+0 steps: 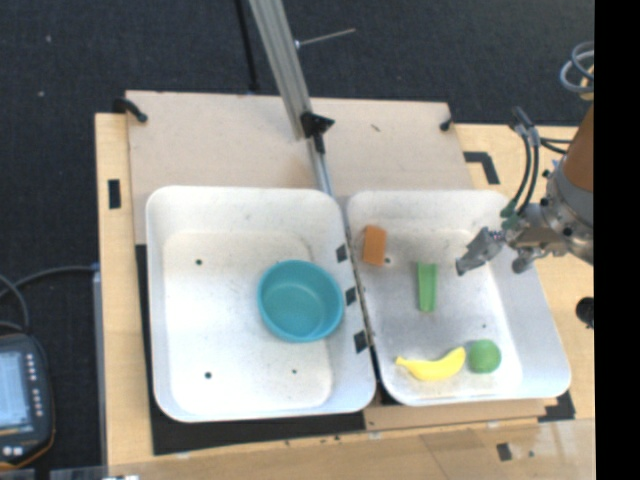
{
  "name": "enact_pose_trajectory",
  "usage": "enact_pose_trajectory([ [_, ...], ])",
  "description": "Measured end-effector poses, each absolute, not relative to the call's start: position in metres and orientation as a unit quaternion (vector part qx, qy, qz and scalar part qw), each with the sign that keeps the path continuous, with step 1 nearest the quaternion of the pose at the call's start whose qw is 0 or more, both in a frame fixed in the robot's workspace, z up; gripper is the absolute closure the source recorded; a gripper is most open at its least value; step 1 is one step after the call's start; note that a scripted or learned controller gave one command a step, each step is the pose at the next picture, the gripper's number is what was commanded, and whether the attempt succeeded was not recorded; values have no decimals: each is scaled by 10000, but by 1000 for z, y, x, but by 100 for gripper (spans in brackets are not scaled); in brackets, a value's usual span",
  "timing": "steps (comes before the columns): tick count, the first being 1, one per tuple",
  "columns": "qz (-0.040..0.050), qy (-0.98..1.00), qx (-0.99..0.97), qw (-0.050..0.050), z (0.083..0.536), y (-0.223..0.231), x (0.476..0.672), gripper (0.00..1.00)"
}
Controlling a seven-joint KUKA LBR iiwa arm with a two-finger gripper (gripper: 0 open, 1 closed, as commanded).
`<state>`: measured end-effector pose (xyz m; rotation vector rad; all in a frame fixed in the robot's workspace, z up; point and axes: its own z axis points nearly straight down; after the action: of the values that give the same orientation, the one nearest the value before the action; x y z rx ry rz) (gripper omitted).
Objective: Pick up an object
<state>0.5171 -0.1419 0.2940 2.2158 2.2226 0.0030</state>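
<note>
camera view: parted, empty pincer (497, 252) hovers just right of green block (427, 287).

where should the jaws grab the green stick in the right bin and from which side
Grip the small green rectangular stick at its middle, coming straight down from above, with the jaws closing across its narrow width. It lies flat with its long axis running up-down in the camera view, and bare floor of the right white bin on both sides probably leaves room.
</note>
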Motion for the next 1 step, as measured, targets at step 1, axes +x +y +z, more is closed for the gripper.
enact_pose_trajectory([
  [1,11,7075,7067,19,294,-142,517,0],
])
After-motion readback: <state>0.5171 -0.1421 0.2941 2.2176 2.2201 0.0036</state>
